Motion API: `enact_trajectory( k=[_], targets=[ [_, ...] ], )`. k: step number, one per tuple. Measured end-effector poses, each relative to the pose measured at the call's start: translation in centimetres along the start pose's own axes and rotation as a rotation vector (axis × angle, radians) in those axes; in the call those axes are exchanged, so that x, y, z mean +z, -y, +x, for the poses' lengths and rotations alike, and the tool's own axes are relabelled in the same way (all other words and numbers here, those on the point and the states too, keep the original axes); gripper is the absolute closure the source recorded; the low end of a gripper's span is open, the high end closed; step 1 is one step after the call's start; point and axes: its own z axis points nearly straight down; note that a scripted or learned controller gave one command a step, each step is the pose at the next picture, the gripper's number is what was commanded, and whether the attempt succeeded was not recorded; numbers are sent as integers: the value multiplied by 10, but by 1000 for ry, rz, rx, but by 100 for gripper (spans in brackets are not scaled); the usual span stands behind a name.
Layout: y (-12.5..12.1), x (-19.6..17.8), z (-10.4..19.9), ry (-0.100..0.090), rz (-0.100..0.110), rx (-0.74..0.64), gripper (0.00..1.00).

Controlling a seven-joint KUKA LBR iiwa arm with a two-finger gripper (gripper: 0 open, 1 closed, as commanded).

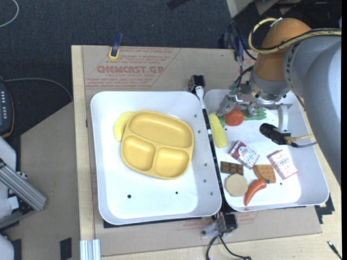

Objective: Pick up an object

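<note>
Gripper low over far end of right bin, right above toy tomato; cannot tell its state. Toy corn lies along bin's left wall. Toy food crowds near end; open floor between. Left bin holds yellow tray, room near front edge.
</note>
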Motion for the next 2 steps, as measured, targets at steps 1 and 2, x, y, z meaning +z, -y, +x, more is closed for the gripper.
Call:
enact_trajectory(
  k=[1,2],
  targets=[
    [-2,-14,-1,4,-9,0,100],
    [3,-60,-2,0,-5,2,100]
  ],
)
